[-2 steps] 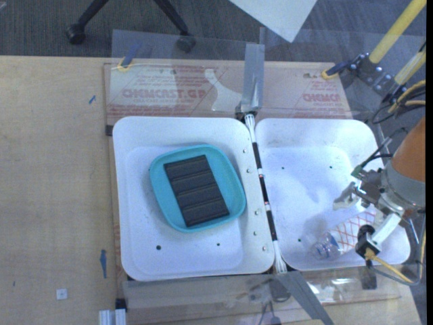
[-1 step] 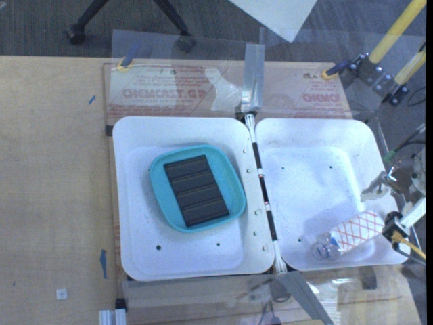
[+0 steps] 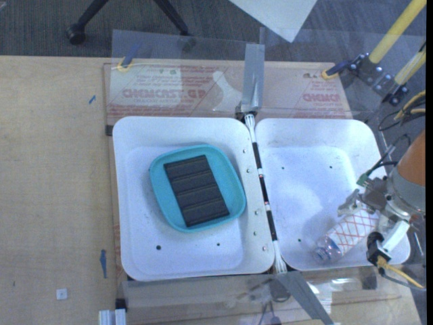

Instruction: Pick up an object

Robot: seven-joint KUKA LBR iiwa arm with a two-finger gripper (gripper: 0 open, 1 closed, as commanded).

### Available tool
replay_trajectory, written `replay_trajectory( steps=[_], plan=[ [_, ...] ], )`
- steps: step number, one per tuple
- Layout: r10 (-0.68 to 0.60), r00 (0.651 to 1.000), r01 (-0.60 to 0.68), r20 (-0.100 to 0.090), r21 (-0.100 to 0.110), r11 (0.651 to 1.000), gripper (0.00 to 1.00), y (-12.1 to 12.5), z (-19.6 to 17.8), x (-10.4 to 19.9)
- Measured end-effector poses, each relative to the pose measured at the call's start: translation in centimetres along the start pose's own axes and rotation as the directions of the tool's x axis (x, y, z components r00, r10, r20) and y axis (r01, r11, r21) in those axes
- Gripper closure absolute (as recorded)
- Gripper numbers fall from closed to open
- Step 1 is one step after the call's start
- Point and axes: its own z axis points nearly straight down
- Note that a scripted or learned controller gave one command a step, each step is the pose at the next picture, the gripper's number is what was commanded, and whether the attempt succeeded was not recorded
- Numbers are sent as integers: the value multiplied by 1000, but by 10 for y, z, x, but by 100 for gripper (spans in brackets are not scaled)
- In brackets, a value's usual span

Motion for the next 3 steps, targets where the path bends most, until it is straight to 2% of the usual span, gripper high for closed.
replay_trajectory(
  steps=[1, 2, 3],
  plan=[
    [-17, 1000, 17, -12, -22, 1000, 0, 23, 6, 8],
    [-17, 1000, 17, -12, -27, 1000, 100, 24, -3, 9],
    [33, 999, -33, 1, 4, 999, 100, 10, -97, 69]
  ],
)
